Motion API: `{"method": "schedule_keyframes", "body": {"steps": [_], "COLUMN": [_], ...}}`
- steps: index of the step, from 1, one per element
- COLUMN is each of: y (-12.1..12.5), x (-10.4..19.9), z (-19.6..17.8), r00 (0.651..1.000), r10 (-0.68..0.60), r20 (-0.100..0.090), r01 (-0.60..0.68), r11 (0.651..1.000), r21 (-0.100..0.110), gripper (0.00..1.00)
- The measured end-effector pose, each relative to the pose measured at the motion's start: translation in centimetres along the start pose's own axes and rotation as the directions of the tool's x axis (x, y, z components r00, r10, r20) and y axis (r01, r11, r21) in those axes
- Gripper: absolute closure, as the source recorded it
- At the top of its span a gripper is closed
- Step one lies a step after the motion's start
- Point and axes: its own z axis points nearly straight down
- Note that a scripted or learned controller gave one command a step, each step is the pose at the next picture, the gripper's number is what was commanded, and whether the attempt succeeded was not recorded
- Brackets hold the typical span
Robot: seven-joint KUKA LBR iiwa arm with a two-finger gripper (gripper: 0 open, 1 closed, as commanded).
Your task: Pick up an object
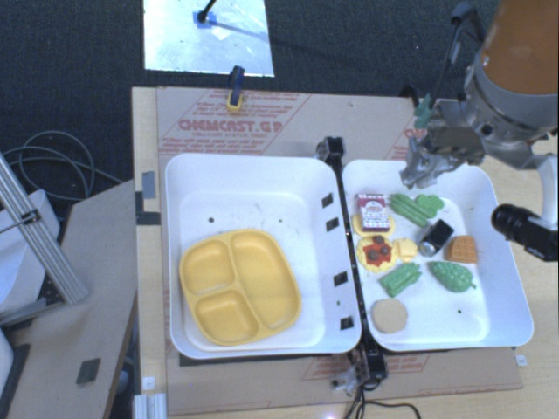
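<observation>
Camera view: toys (417, 251) crowd right bin (507, 321).

Arm (524, 51) cut off at the 2 o'clock corner; gripper (419, 175) fingertips blurred; red-white box (373, 211) label too small to read.

Both white bins (253, 168) look like smooth, faintly glossy plastic; the yellow tray (238, 285) is matt plastic (the far metal sheet (208, 24) shines dully).
</observation>
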Motion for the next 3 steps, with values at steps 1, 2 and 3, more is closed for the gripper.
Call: {"method": "schedule_keyframes", "body": {"steps": [1, 2, 3], "y": [-0.9, -0.8, -0.7], "x": [4.3, 8.2, 10.8], "z": [19.0, 21.2, 22.6], "r00": [1.0, 1.0, 1.0], "r10": [0.007, 0.003, 0.004], "r20": [0.001, -0.001, -0.001], "r01": [-0.007, -0.003, -0.004], "r11": [1.0, 1.0, 1.0], "r21": [0.021, 0.01, 0.009], "gripper": [1.0, 1.0, 1.0]}}
